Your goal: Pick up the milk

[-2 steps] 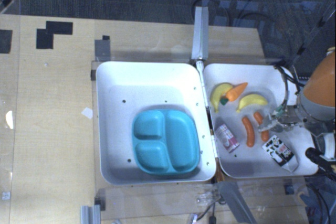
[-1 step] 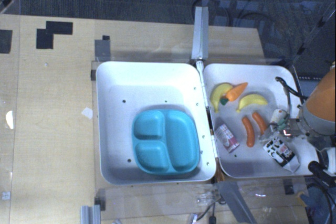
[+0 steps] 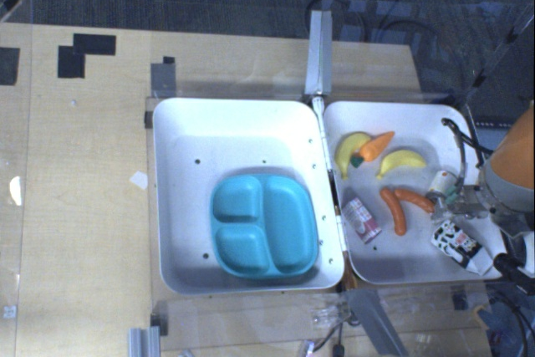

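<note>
Wooden tabletop (image 3: 84, 205) with two white bins side by side.
Milk carton (image 3: 458, 245) lies in the right bin's (image 3: 393, 267) near-right corner, just beside the gripper (image 3: 456, 203); whether its fingers are spread cannot be told. Left bin (image 3: 180, 180) holds a blue tray (image 3: 263, 223).

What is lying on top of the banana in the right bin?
A carrot lies across the left banana in the right bin, its tip pointing up and right. The part of the banana under the carrot is covered.
</note>
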Robot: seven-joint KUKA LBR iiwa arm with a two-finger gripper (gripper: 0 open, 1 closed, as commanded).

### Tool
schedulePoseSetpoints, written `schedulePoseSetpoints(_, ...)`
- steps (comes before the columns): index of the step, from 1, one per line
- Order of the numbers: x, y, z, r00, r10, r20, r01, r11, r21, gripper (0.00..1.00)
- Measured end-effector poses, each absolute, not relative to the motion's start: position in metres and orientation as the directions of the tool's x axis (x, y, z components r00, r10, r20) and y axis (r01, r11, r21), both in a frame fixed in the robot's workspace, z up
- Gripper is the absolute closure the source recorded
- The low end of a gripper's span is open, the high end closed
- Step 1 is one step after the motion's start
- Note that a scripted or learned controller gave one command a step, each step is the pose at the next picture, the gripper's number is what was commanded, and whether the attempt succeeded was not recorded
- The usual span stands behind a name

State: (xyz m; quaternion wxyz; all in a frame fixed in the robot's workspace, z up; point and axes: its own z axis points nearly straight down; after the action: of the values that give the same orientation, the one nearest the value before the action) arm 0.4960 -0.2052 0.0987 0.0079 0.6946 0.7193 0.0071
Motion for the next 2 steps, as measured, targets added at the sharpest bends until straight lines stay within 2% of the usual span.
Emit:
schedulePoseSetpoints(1, 0.5006, -0.2067, 0.2051, 0.275, 0.962, -0.001, 0.962, -0.275, 0.003, 1.00)
schedulePoseSetpoints(2, 0.5005, -0.2066, 0.2049, 0.274, 0.962, -0.001, 0.962, -0.274, 0.003, 0.00)
